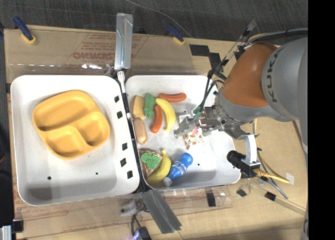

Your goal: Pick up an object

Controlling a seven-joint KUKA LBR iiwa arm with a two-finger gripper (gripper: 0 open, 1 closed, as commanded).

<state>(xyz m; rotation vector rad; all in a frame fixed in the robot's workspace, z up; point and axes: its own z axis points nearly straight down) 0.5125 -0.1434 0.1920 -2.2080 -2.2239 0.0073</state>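
Toy food (155, 109) in right bin (209, 173), cardboard-covered bench (63, 45)

We see a glossy yellow plastic compartment tray (70, 123) in the smooth white plastic left bin (21, 129); the table (57, 45) looks like matt brown cardboard.

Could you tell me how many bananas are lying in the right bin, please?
2: one banana among the toy food in the bin's upper middle, another banana in the front-left corner beside the blue bottle. None looks hidden.

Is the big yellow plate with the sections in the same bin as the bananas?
No, the yellow divided plastic plate lies in the left white bin, while the yellow bananas lie in the right white bin.
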